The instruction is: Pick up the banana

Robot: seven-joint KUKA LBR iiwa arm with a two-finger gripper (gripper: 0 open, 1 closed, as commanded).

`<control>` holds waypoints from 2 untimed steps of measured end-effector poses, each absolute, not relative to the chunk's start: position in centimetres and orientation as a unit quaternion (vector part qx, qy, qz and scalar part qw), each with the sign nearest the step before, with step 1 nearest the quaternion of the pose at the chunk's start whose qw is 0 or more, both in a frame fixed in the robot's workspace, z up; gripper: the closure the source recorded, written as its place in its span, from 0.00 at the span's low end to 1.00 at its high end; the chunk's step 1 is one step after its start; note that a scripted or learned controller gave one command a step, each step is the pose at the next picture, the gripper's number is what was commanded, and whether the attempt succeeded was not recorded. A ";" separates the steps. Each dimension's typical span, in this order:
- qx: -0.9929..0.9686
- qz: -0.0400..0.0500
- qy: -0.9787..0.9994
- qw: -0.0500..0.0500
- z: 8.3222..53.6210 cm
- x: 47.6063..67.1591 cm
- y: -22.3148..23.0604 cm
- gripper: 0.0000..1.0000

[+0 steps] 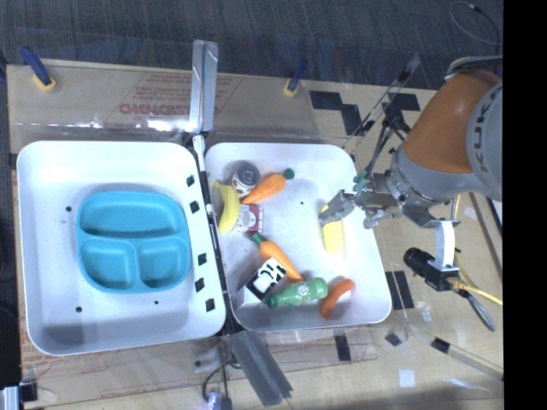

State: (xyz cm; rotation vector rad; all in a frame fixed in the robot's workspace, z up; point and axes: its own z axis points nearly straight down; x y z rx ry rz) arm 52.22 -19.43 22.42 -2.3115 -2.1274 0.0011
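Note:
The banana [226, 205] is yellow and lies along the left wall of the right bin [363, 310], beside a small carrot [267, 186] and a round can [246, 175]. My gripper [340, 207] hangs over the right side of the same bin, well to the right of the banana and apart from it. Just below the gripper lies a pale yellow block [332, 237]. Nothing from the bin shows in the gripper.
The right bin also holds a second carrot [279, 260], a green bottle [297, 293], a black-and-white box [267, 276] and an orange piece [338, 295]. The left bin [43, 229] holds a blue divided tray [132, 239]. A metal divider [203, 84] stands between the bins.

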 end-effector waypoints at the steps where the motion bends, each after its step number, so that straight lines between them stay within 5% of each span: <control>1: -0.767 0.002 -0.642 0.002 12.5 55.1 -20.4 0.00; 2: -0.778 0.001 -0.628 0.001 18.2 52.2 -20.6 0.00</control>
